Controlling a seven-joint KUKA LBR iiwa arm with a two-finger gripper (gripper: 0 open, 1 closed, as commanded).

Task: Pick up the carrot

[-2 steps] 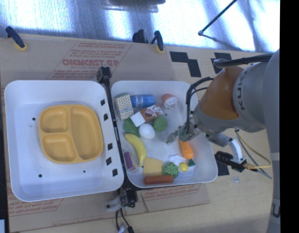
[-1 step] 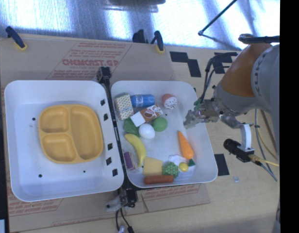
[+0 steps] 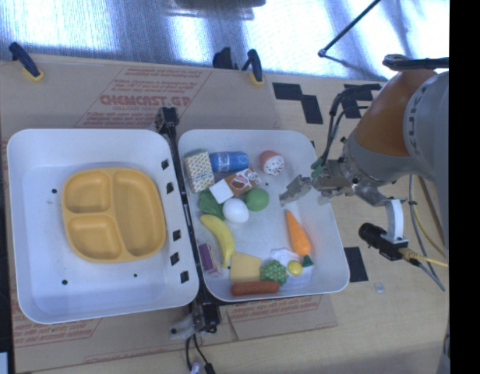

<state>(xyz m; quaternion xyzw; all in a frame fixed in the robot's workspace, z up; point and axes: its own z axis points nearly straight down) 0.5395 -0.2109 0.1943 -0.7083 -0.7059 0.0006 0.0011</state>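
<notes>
Orange carrot [image 3: 298,233] lies in right bin [image 3: 327,232], just below pincer [image 3: 296,190] and slightly to its right, green end pointing away from it. Pincer hangs over bin's right part, nothing visible between fingers (open or closed: cannot tell at this size). Left of pincer: green ball [image 3: 257,199], white egg [image 3: 235,210], banana [image 3: 218,237]. Far left, yellow divided plate [image 3: 113,213] sits in left bin [image 3: 26,232].
</notes>
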